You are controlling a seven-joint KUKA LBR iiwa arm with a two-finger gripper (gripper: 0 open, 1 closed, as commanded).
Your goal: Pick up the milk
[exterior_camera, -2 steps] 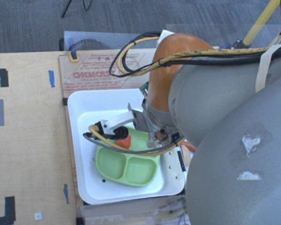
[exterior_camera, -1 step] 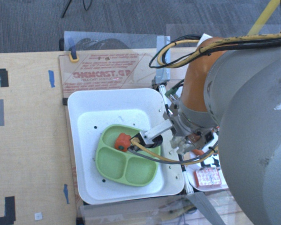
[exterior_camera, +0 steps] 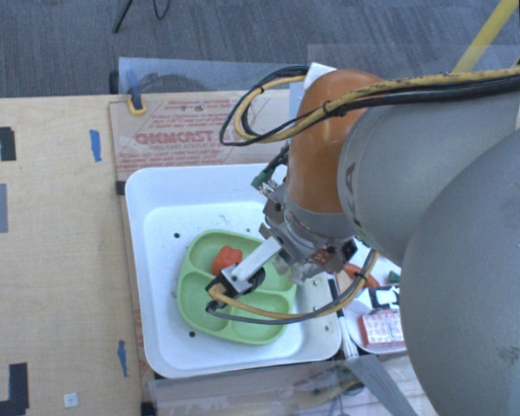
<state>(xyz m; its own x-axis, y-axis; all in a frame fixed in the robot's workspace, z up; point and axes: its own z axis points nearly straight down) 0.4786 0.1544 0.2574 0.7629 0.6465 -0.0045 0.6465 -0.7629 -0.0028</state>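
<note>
My arm reaches in from the right, and its orange-banded wrist (exterior_camera: 327, 156) hangs over the right side of the left bin (exterior_camera: 158, 252). The gripper (exterior_camera: 299, 263) sits under the wrist, above the right edge of a green divided plate (exterior_camera: 204, 293). A red-orange item (exterior_camera: 226, 258) lies in the plate's upper compartment, just left of the gripper. A white and red carton-like pack (exterior_camera: 384, 327) lies in the right bin, below the arm; it may be the milk, but most of that bin is hidden.
Small orange (exterior_camera: 357, 270) and green (exterior_camera: 394, 277) items peek out beside the arm in the right bin. A brown cardboard sheet (exterior_camera: 178, 133) lies behind the left bin. To the left runs the wooden bench (exterior_camera: 54, 257) with blue tape marks.
</note>
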